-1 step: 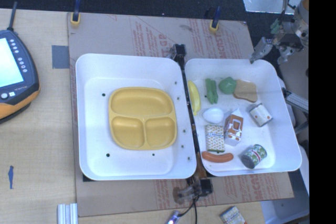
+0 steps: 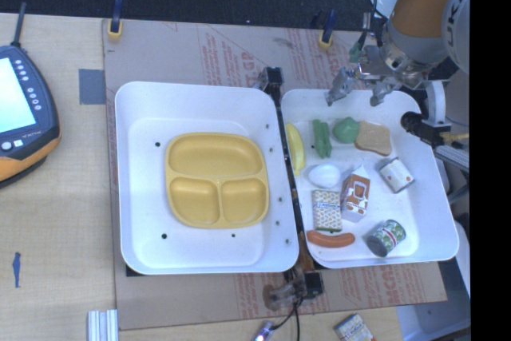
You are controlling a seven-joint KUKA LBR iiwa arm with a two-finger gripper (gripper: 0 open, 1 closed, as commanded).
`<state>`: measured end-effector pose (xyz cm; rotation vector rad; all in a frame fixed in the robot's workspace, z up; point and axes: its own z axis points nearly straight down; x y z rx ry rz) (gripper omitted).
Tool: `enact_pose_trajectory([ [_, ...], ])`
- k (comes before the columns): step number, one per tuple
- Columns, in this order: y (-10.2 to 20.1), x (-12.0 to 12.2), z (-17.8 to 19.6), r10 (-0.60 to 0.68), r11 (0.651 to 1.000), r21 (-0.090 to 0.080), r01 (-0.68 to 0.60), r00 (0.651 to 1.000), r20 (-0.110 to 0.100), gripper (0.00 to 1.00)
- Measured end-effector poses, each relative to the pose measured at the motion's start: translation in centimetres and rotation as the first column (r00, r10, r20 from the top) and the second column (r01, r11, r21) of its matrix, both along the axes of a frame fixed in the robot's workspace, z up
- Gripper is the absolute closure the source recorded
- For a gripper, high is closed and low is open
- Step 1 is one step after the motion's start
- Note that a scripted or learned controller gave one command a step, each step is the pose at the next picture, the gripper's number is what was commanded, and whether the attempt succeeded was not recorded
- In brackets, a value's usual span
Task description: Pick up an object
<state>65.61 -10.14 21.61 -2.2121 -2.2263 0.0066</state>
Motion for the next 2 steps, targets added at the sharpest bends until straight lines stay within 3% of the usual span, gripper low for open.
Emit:
enact_pose_trajectory([
  [1,0.8,0.1,-10.7,-0.002,1.0,0.0,0.002,1.0,0.004,0.0],
  [2,0.5,-1.6,-12.0,-0.001,1.0,-0.002,0.001,1.0,0.011,0.0],
])
